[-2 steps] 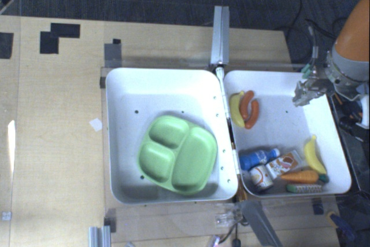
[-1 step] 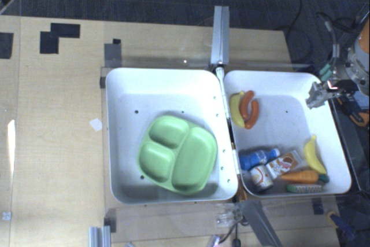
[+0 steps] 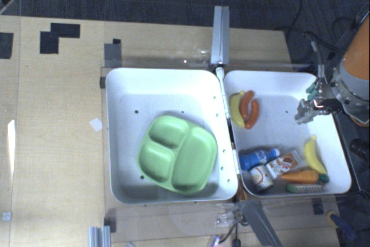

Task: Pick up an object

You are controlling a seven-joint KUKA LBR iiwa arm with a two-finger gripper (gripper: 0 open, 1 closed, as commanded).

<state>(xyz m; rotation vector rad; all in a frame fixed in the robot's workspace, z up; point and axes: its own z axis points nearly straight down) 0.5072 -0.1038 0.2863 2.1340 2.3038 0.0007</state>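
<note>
lying just below the gripper (image 3: 307, 111) and a little toward the arm's side is a yellow banana (image 3: 314, 154), with a carrot (image 3: 300, 176), a small carton (image 3: 281, 164) and a blue bottle (image 3: 258, 157) further down. out ahead of the hand sits a hot dog (image 3: 248, 109) by the divider. gripper hangs over the right bin (image 3: 277, 84), fingers parted with nothing between them; green tray (image 3: 178, 153) fills the far bin (image 3: 124, 124).

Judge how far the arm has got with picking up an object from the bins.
Done: the gripper is over the right bin, near its right wall. In hand: nothing shows between its fingers. Left: the whole pick; the banana, carrot, blue bottle and hot dog lie on the bin floor.
</note>
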